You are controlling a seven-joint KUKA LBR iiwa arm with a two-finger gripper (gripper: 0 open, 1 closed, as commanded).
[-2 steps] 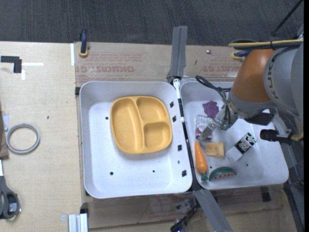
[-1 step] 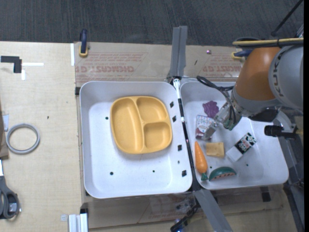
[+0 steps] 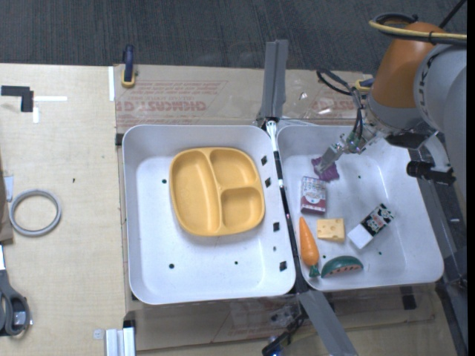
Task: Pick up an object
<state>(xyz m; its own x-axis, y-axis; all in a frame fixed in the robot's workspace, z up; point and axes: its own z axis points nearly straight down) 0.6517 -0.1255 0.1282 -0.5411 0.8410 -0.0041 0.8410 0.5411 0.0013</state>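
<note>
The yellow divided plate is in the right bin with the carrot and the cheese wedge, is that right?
Not quite. The camera view shows the yellow divided plate in the left bin, alone. The carrot and the cheese wedge are in the right bin.

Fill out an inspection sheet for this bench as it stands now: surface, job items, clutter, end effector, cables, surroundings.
Surface: left bin and right bin sit side by side on the bench.
Job's things: right bin holds a purple item, a small packet, a cheese wedge, a carrot, a watermelon slice and a black-and-white block. Left bin holds a yellow divided plate.
Clutter: tape roll and scissors on the bench left of the bins.
End effector: end effector is low over the right bin's far left part, right at the purple item; finger state unclear.
Cables: dark cables run by the wrist.
Surroundings: dark floor beyond the bench.
</note>
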